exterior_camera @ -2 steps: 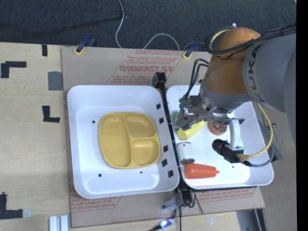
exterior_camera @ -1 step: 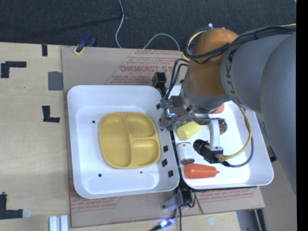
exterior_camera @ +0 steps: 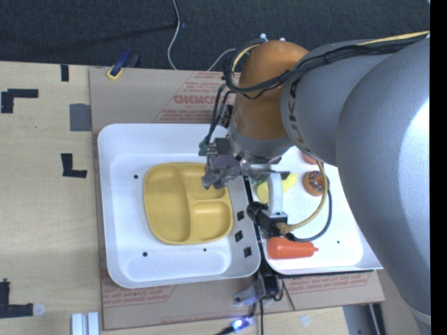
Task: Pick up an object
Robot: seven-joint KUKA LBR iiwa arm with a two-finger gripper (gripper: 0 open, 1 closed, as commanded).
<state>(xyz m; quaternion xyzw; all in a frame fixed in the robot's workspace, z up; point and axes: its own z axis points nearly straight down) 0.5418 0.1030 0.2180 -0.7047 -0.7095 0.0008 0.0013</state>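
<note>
Your hand (exterior_camera: 218, 172) hangs over the right edge of the yellow plate (exterior_camera: 183, 204), which lies in the left bin (exterior_camera: 115, 187). You cannot tell from here whether it is released or clenched, and nothing shows inside it. The plate is broad and shallow, so you would likely do best to bring the hand down astride its right rim rather than its middle. Just right of the plate, past the wall between the bins, an orange carrot (exterior_camera: 290, 247) lies in the right bin (exterior_camera: 349, 246) as an easier target.
</note>
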